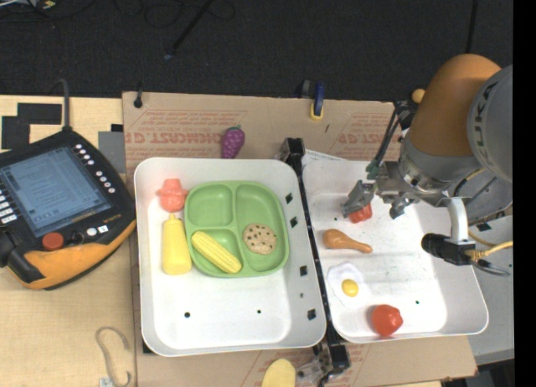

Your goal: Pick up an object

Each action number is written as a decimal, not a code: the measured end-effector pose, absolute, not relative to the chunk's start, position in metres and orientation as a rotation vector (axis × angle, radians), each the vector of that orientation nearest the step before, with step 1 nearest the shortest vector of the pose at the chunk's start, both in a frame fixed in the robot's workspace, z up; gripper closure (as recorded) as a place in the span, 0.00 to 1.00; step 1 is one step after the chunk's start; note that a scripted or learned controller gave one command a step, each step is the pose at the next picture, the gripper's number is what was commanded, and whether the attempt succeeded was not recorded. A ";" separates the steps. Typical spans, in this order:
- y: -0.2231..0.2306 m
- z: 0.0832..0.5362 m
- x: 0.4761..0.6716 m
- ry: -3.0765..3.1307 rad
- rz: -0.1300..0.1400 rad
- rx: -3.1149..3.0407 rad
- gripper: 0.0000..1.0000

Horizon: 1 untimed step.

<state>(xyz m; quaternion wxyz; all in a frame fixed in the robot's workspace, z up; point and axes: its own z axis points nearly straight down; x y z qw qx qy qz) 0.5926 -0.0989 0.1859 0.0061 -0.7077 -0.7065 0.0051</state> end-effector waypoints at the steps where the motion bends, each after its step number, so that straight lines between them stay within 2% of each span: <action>1: -0.099 0.194 0.596 -2.221 0.002 -2.221 0.00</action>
